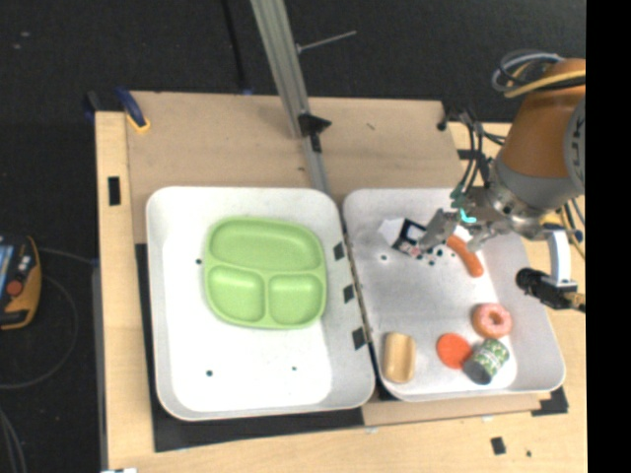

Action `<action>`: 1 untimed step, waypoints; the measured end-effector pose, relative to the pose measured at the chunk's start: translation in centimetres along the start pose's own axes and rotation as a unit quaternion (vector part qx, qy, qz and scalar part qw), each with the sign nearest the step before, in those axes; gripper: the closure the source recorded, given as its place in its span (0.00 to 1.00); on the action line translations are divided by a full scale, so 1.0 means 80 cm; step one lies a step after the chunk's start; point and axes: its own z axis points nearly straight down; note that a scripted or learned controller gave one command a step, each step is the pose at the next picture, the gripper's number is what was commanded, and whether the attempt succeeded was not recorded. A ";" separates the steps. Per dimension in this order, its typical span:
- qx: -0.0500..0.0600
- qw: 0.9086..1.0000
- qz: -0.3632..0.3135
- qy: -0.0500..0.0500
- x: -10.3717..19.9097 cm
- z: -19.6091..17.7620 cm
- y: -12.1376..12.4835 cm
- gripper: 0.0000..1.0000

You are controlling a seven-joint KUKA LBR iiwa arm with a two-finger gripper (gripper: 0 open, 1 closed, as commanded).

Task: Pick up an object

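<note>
Orange carrot (465, 255) lies in the right bin (394, 215), near its far right side, just beside the gripper (426, 240). Its top end is tucked under the arm (537, 156). The gripper is dark and small (too blurry to tell if it is open or shut). Near the front edge sit a pink donut (491, 319), a tan cup (398, 357), an orange ball (452, 349) and a green can (487, 361). A green plate (264, 272) fills the left bin (177, 363).

A light green divided plate (265, 272) lies in a white bin (177, 363), while the other white bin (537, 363) holds an orange sausage (466, 255), pink doughnut (491, 319), tan cup (398, 357) and green-speckled can (487, 360).
</note>
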 end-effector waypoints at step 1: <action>-0.001 1.000 0.000 0.000 0.000 -0.001 0.001 0.00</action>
